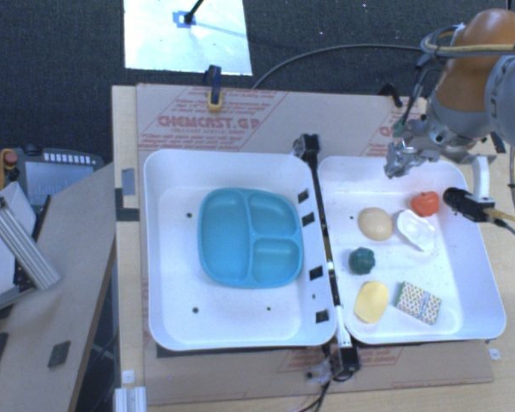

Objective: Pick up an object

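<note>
1. The bench was a pale board printed with red lettering, and two shallow white plastic bins sat on it side by side, glossy and round-cornered.
2. The left bin held a smooth blue plate with rounded corners, divided into three compartments.
3. The right bin held six small things. A beige egg-shaped piece lay near its middle, matte and smooth.
4. Just right of the egg lay a white glossy piece of irregular shape, and a small orange-red rounded lump sat just beyond it, towards the far right.
5. A dark green bumpy ball sat nearer than the egg, and a soft-looking yellow oval lay nearer again, close to the near wall.
6. Right of the yellow oval lay a flat rectangular block with a fine speckled pattern in several colours, turned at an angle.
7. The claw hung over the far part of the right bin, above and apart from all six things, with nothing between its fingers; whether it was open or closed I could not tell.
8. The arm above it was grey metal with a rounded orange band, with cables looping around it.
</note>
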